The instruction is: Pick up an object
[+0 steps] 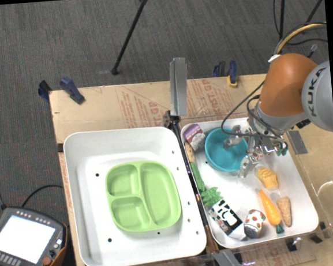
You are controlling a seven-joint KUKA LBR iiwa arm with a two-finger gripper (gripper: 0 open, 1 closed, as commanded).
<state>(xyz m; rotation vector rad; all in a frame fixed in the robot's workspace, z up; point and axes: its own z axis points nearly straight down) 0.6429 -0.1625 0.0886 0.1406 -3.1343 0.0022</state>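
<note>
The right bin [302,196] holds several objects: a teal bowl [223,150], a small purple and white cup [194,135], a yellow toy [267,177], an orange carrot [269,206], a beige cone [285,210], a spotted ball [255,222], a black and white box [225,216] and a green leafy piece [205,191]. My gripper [251,155] hangs low over the bowl's right rim, just above the yellow toy. The wrist hides that side of the bowl.
A green divided plate [143,195] lies in the left bin [77,166]. A grey post [179,91] stands at the back between the bins. A tablet [22,237] sits on the floor at the lower left.
</note>
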